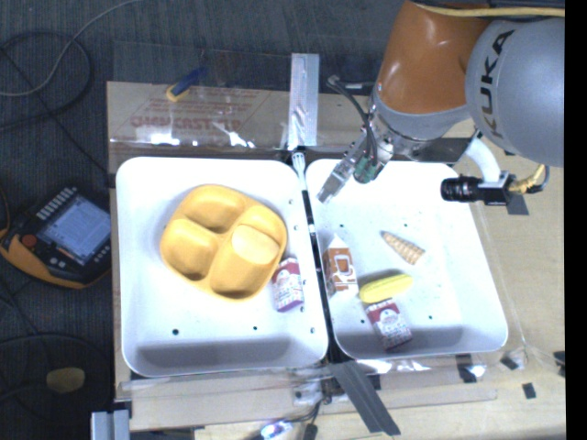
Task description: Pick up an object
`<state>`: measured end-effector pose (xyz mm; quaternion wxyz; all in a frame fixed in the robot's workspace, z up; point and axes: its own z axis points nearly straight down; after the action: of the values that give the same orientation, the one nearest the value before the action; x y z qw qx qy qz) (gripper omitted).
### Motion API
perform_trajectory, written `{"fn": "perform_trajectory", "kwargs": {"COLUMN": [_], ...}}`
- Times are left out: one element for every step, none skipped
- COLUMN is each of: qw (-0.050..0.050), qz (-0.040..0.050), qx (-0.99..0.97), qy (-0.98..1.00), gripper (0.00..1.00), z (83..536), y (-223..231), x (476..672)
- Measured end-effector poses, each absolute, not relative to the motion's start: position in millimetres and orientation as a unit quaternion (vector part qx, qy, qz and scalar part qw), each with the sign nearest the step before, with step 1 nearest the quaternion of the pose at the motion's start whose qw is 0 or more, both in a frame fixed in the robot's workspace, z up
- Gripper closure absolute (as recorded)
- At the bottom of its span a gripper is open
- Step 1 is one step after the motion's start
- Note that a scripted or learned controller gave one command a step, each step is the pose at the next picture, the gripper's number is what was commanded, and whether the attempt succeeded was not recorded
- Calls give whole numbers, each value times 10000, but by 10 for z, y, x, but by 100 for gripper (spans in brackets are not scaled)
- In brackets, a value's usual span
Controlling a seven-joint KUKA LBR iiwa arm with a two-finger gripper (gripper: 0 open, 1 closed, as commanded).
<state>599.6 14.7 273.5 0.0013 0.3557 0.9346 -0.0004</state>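
My gripper [348,174] hangs over the back left corner of the right bin [459,200], its fingers spread apart with nothing between them. In that bin lie an orange and white carton [339,268] by the left wall, a yellow banana-shaped piece [384,287], a red and white can [388,324] near the front, and a tan ridged cone [403,245] in the middle. The left bin [147,337] holds a big yellow divided dish [222,240] and a second red and white can [288,285] at its right wall.
A ridge [312,246] divides the two bins. A clear plastic sheet [197,108] lies on the board behind the left bin. A handheld pendant [60,236] rests on the floor to the left. A black fitting [477,190] juts from the arm over the right bin's back right.
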Motion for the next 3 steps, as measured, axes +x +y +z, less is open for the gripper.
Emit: {"fn": "perform_trajectory", "kwargs": {"qw": [-8,8,17], "qz": [1,2,-3], "qx": [4565,4747,3061], "qy": [8897,8802,9520], "gripper": [100,100,100], "z": [2123,2412,2790], "y": [22,48,539], "x": [6353,6687,6689]}}
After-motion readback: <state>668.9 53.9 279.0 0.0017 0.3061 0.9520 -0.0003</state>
